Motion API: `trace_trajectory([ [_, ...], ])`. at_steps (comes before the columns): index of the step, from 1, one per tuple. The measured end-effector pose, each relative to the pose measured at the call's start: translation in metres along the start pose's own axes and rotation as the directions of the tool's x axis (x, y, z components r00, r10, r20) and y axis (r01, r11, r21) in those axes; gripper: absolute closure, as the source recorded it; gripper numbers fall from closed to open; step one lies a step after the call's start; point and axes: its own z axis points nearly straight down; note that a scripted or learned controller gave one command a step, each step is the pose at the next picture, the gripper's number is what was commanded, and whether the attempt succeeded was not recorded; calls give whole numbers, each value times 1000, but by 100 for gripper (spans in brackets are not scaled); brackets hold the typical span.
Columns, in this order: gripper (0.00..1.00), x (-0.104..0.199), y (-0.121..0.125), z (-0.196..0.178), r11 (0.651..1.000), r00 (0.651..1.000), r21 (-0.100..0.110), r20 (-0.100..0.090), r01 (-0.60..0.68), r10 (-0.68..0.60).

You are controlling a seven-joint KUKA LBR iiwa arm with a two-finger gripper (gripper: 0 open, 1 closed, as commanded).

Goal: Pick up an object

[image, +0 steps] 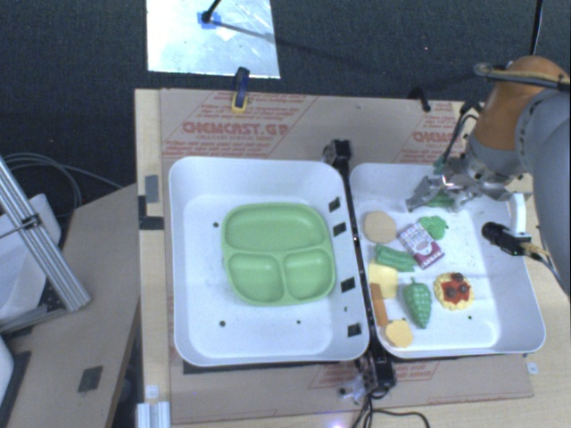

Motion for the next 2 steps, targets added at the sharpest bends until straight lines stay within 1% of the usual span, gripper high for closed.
trace_trajectory([
  [1, 0, 9, -58, 2, 1000, 1000, -15, 4, -2, 2],
  [2, 0, -14, 0, 0, 1000, 1000, 0, -1, 0, 0],
])
